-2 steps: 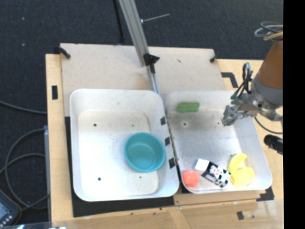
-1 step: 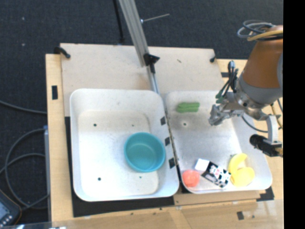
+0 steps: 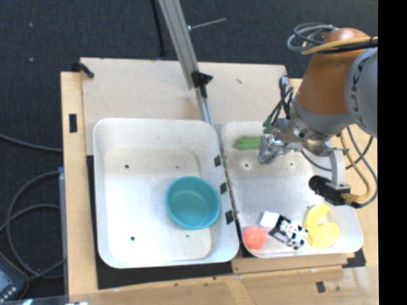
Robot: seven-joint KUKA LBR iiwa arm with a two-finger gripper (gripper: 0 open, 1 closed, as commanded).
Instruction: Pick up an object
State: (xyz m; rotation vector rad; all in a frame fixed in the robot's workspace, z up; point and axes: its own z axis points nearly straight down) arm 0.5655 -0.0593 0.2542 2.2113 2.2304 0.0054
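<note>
Teal bowl [image 3: 193, 201], two white bins [image 3: 114, 138]

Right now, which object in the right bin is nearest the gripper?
The green object, beside the gripper at the bin's far end; the others cluster at the near edge.

Robot lab: bench [image 3: 146, 88], white bins [image 3: 127, 138]

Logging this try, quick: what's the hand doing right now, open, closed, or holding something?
Hand: cannot be told; it sits above the right bin, beside a green object.
</note>
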